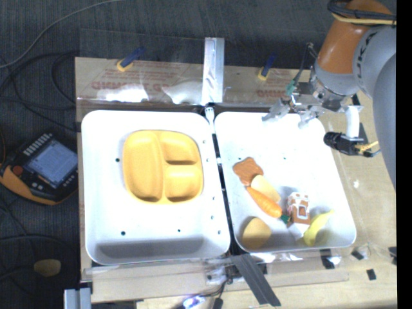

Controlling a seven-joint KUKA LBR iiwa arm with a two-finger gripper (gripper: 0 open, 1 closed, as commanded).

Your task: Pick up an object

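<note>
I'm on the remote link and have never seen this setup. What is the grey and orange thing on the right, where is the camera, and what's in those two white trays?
It is a robot arm reaching in from the right; its gripper hangs above the far edge of the right bin and holds nothing. One fixed camera looks down at a slant. The left bin holds a yellow divided plate. The right bin holds toy food: a brown piece, a carrot, a small house-shaped toy, a yellow-green piece and a tan round piece.

Hand open, fingers spread
</note>
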